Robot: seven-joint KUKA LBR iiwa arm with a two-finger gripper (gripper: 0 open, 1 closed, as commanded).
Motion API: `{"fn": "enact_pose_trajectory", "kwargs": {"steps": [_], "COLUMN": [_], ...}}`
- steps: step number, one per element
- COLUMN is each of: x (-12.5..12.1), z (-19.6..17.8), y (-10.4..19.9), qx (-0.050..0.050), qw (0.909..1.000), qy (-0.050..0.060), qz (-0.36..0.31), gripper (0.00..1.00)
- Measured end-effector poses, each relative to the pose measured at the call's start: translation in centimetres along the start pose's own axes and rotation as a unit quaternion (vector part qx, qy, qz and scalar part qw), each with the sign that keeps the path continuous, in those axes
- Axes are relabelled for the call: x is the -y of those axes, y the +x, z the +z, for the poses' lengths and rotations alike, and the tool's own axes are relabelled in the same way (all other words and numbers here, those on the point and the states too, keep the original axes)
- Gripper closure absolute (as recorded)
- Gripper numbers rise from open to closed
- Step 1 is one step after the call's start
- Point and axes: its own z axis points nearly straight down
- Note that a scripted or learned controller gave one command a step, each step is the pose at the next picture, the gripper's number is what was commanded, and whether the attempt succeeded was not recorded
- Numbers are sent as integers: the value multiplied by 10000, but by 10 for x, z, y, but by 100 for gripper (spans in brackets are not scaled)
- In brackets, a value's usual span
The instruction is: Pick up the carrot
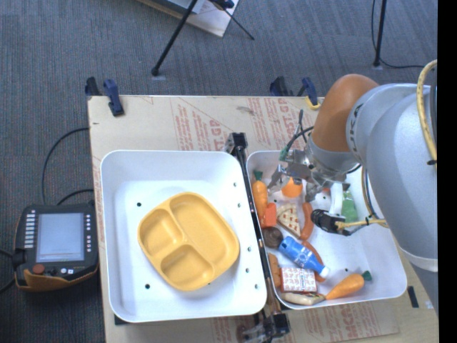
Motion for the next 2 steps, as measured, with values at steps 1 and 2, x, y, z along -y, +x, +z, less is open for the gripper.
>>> {"fn": "enact_pose_trajectory", "kwargs": {"steps": [1,2], "x": [0,19], "z": [-7,-101], "y": [0,82], "qx": [-1,1], "qw": [10000,9947], "qy": [24,-12], "qz": [-12,1030], "gripper": [100,100]}}
